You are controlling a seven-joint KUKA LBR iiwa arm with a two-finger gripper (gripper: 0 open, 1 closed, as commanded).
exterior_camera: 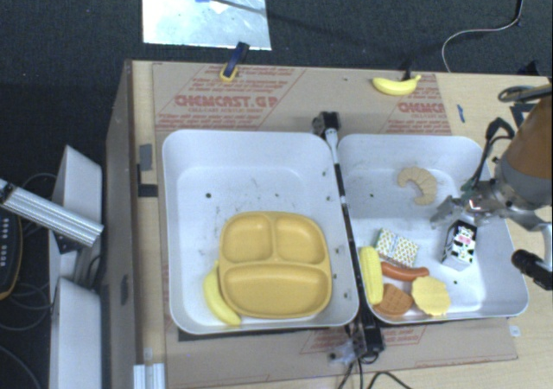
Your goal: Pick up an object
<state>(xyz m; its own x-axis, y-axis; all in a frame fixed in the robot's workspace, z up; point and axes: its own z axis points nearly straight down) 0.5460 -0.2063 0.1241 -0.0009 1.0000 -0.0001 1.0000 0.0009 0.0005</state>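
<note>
A tabletop [259, 93] carries 2 shallow white bins side by side. The left bin [190, 171] holds a yellow divided tray [275, 264] with a yellow banana [219, 299] touching its lower left edge. The right bin [501, 292] holds a tan croissant [421, 182], a checkered packet [397, 248], a sausage [404, 272], a waffle [393, 301], a round yellow piece [430, 296] and a black-and-white carton [460, 245]. The grey arm enters from the right; its claw [460, 213] sits just above the carton, and I cannot tell whether it is clenched or released. A 2nd banana [395, 84] lies on the tabletop behind the bins.
</note>
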